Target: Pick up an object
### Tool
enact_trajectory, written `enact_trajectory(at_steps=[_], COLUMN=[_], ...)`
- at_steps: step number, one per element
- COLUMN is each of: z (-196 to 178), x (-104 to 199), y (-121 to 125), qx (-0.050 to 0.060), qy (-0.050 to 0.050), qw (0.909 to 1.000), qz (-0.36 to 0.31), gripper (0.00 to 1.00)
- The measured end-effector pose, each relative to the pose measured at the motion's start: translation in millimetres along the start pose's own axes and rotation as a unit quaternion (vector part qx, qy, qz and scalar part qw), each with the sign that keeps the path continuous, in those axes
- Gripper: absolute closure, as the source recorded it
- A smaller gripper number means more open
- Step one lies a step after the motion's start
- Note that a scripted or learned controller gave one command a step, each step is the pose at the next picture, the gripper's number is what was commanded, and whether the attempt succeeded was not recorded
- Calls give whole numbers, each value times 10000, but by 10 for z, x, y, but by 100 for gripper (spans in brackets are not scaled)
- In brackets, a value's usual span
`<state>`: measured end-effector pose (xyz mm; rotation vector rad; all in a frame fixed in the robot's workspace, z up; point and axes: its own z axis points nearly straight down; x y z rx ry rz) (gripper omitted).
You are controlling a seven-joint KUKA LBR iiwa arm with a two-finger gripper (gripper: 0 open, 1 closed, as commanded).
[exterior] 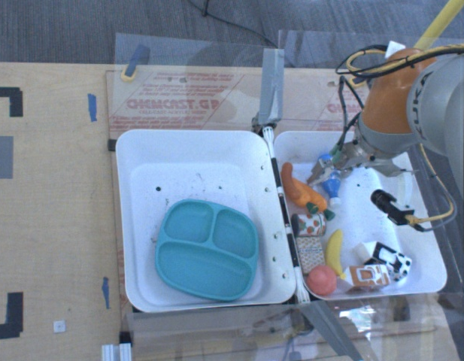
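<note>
The right bin (433, 265) holds a crowd of small things. Along its left wall lies a toy carrot (301, 189) — orange, tapered, with a green tuft at its lower-right end; its long axis runs from upper left to lower right, the narrow tip toward the far left corner of the bin. Just below the carrot sits a small patterned pouch (310, 226), and below that a speckled flat piece (310, 256) whose nature is hard to make out. A banana (334, 251) lies nearly upright in the view, curved, touching a red ball (322, 280) at its lower end. Beside the ball are an orange-and-white packet (369, 277) and a black-and-white toy (391, 262); their details are too small to read.

The gripper (327, 168) hangs over the upper part of the right bin, near the carrot's thick end, above something blue (333, 185) that is partly covered — cannot say what it is. State of the jaws: cannot tell; glare and cables blur them. The arm (412, 96) is cut off by the right and upper edges.

The left bin (141, 156) carries a teal divided tray (207, 250), lying flat. Both bins rest on the worktop (51, 201).
</note>
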<state>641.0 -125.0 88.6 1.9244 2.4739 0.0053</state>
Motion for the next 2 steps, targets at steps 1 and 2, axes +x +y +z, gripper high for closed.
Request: enact_trajectory(at_steps=[1, 2], z=[-122, -1368], x=[-25, 624], y=[6, 178], qx=[-25, 16], qy=[-7, 11], qw=[10000, 9945], qz=[23, -1049], gripper=[100, 100])
